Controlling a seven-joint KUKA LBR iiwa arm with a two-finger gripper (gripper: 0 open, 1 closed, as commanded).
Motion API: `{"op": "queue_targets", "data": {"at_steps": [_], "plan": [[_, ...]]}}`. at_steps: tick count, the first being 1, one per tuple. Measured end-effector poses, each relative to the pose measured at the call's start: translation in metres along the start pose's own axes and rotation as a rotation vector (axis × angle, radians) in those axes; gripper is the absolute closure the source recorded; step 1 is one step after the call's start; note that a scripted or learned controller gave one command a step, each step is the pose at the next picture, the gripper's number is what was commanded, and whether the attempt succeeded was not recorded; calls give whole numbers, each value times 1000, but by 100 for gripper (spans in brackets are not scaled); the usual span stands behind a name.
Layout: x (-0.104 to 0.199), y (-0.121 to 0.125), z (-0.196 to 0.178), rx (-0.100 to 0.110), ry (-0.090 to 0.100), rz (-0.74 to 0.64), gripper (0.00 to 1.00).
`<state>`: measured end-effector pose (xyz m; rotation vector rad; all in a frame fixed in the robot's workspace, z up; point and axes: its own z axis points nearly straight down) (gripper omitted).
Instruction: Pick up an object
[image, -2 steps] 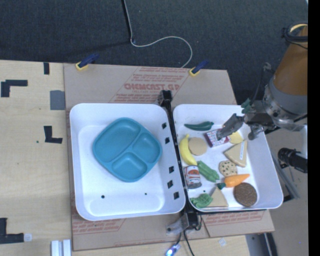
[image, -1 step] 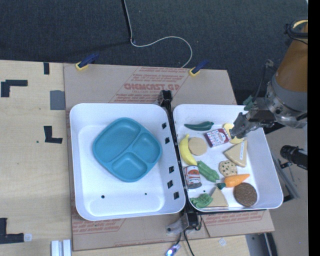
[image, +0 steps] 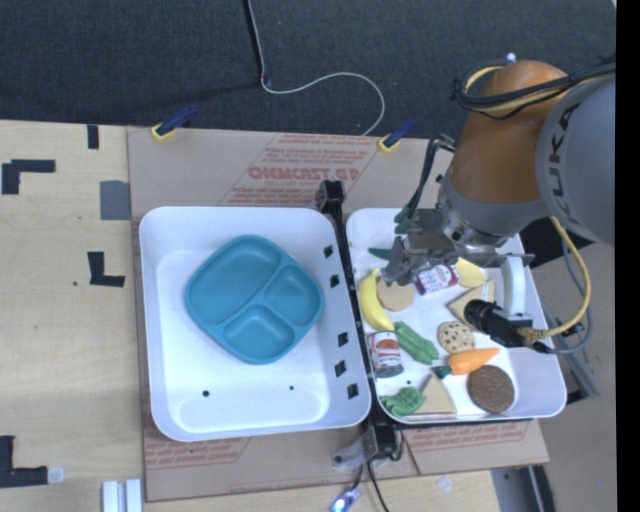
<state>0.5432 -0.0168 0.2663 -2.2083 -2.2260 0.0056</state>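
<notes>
Two shallow white bins sit side by side on a cardboard sheet (image: 300, 165) laid over the worktop (image: 60, 300). The left bin (image: 165, 400) carries a blue sectioned plate (image: 254, 297), lying a little toward that bin's far side. The right bin (image: 545, 395) is crowded with toy food. A yellow banana (image: 373, 303) lies along its left wall, and nearer the front edge a small can with a red label (image: 386, 352) sits just beside a green pod-shaped vegetable (image: 415, 341). Further right there is a chocolate-chip cookie (image: 456, 335), an orange carrot (image: 470, 361) just in front of it, and a round brown patty (image: 491, 388) close to the bin's front right corner. A leafy green piece (image: 404, 402) rests against a pale wedge at the front edge. The grey arm with its orange band (image: 500, 130) leans in over the far half of the right bin, and the claw (image: 405, 262) hangs low among the items there, right above a pale round disc (image: 397, 297) next to the banana. A small packet with a dark purple label (image: 437, 277) lies just beside the claw, touching or nearly touching it. From where I stand I cannot tell whether the claw is spread or pressed together, nor whether anything is caught in it. A white cable (image: 320, 85) loops across the dark floor beyond the worktop's far edge.
</notes>
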Motion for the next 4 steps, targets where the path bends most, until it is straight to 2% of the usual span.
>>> {"op": "queue_targets", "data": {"at_steps": [1,2,3,4], "plan": [[19,-63,35,3,-1,7,100],[9,-59,-71,-17,-2,7,100],[57,-60,-40,-2,-1,3,100],[52,-60,-30,-3,-3,8,100]]}}
